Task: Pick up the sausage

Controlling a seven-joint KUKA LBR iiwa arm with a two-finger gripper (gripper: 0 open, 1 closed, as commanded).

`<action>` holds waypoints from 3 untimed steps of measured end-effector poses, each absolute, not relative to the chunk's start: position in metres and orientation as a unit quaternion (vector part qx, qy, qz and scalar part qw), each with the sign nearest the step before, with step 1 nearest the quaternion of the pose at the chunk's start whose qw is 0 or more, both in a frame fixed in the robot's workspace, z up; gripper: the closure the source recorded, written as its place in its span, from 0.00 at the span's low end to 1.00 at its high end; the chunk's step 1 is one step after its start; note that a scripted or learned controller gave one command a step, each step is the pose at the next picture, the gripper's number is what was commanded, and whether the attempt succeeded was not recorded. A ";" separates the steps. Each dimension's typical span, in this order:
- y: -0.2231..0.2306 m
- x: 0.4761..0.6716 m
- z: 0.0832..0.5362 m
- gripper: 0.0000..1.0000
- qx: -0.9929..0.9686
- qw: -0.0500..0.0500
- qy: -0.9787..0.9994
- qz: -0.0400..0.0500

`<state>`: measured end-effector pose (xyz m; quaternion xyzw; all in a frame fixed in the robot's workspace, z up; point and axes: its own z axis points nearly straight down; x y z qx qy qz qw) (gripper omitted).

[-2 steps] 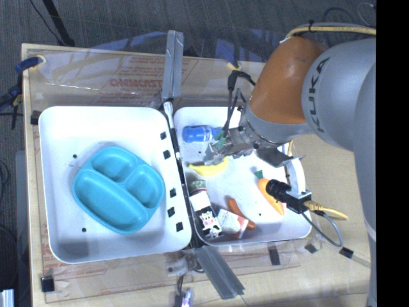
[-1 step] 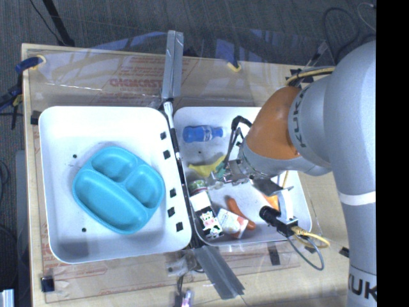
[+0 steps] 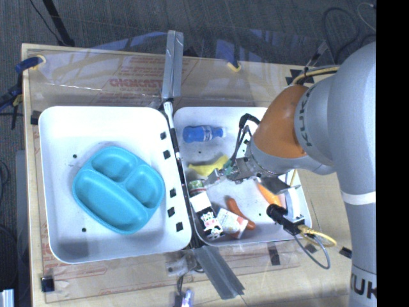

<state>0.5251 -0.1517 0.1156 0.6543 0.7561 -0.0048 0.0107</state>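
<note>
Arm [image 3: 332, 126] over right bin [image 3: 192, 117]; gripper [image 3: 238, 170] low amid clutter, finger state impossible to tell. Sausage [image 3: 239, 213] just below-right of tool, touching small carton [image 3: 229, 223]. Best to shift there, align across its length, descend clear of carton.

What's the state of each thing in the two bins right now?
blue divided plate: right way up, lying in the left bin.
blue bottle: lying on its side near the right bin's far end.
sausage: lying loose on the right bin floor, not gripped.
small carton: tipped over by the near wall.
hand: low over the right bin, above the yellow item.
</note>
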 end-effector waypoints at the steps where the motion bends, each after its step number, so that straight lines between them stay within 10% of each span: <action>1: -0.164 0.483 0.098 0.00 0.729 0.011 0.685 0.002; 2: -0.161 0.485 0.107 1.00 0.725 0.008 0.688 0.003; 3: -0.109 0.486 0.297 1.00 0.710 0.001 0.704 0.001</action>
